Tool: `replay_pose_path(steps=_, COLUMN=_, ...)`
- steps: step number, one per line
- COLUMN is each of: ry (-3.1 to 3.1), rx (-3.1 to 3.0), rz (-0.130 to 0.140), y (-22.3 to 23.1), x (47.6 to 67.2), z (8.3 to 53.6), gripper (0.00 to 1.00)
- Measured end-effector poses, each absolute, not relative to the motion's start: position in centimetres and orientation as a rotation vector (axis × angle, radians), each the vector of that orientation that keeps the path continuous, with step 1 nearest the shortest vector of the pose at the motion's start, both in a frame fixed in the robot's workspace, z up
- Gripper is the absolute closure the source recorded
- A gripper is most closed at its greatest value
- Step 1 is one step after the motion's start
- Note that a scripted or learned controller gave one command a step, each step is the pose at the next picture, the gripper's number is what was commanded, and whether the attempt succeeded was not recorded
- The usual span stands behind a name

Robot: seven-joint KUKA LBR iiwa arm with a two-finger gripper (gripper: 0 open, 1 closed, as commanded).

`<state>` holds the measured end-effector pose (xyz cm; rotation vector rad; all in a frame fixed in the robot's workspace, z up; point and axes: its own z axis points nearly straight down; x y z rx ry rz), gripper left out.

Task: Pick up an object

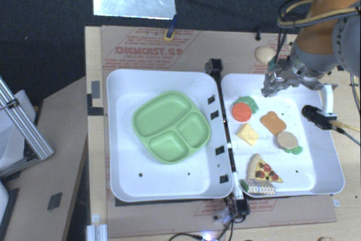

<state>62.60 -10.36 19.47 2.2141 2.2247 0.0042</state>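
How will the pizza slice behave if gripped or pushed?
The pizza slice looks like moulded toy food, so probably stiff and light. It lies flat, so it should slide, not roll. Its low profile may be hard to pinch.

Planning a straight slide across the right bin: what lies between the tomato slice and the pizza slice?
The camera view shows the yellow cheese wedge lying between the tomato slice and the pizza slice, with bare white bin floor around it.

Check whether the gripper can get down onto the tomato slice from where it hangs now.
Probably yes. The gripper hangs just up-right of the tomato slice, whose top is uncovered; only the green leaf touches its upper edge.
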Motion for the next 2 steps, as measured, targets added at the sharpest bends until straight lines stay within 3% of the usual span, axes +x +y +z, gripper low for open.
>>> replay_pose_path(steps=1, ry=2.227, rx=2.213, rz=0.003, y=-10.3, x=62.7, z=22.6, gripper=1.0)
replay_pose_path(steps=2, ry=2.233, rx=2.21, rz=0.004, y=-4.1, x=63.2, z=22.7, gripper=1.0)
